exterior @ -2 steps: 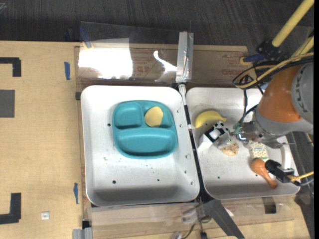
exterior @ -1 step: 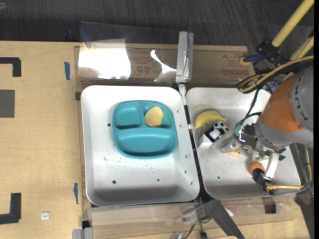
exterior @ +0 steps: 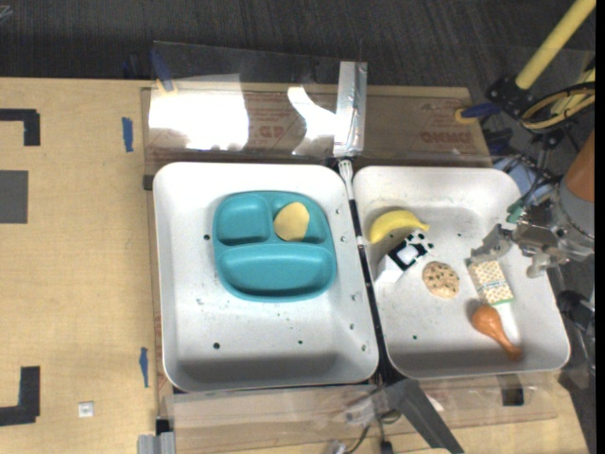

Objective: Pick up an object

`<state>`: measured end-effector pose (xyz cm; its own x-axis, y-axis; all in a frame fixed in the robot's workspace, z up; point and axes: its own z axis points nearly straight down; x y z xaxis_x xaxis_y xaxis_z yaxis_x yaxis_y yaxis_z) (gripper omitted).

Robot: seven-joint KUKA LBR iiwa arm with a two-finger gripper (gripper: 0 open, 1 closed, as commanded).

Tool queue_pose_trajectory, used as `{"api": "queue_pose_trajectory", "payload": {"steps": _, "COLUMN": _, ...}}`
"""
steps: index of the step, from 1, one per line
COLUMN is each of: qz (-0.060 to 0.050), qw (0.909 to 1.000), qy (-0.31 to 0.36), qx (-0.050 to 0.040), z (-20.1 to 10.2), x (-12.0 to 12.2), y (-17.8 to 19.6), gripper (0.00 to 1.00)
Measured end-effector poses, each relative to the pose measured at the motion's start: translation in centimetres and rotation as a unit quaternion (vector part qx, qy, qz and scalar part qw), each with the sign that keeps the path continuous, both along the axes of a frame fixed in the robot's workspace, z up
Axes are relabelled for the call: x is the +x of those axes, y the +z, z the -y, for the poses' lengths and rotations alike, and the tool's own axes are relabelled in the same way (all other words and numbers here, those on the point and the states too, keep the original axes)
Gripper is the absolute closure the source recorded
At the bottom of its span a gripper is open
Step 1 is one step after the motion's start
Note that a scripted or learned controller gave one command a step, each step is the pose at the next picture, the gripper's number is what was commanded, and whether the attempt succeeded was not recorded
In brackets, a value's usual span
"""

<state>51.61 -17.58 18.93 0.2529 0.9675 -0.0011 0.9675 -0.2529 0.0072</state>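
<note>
The gripper (exterior: 523,239) is parked at the right bin's (exterior: 444,343) right wall; whether it's open or closed can't be told, and nothing is seen gripped. The patterned packet (exterior: 491,279) lies just below it, drumstick (exterior: 493,326) nearer the front, cookie (exterior: 440,279) mid-bin. Probably the packet should be dropped on squarely, kept off the wall.

Left bin (exterior: 180,329) white, dark specks. Divided tray (exterior: 274,263) teal, holding a yellow-tan lump (exterior: 292,221). Right bin (exterior: 454,334) white: banana (exterior: 395,225) yellow, tag (exterior: 412,252) black-and-white, cookie (exterior: 440,279) tan with brown dots, packet (exterior: 492,280) white with green pattern, drumstick (exterior: 493,326) orange-brown. Surface (exterior: 66,253) light tan.
</note>
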Motion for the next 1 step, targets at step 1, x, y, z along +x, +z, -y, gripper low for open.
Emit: {"api": "queue_pose_trajectory", "payload": {"steps": 1, "qz": -0.002, "qw": 0.9989, "qy": -0.047, "qx": 0.0017, "z": 0.12, "x": -3.6, "y": -9.99, "gripper": 0.0}}
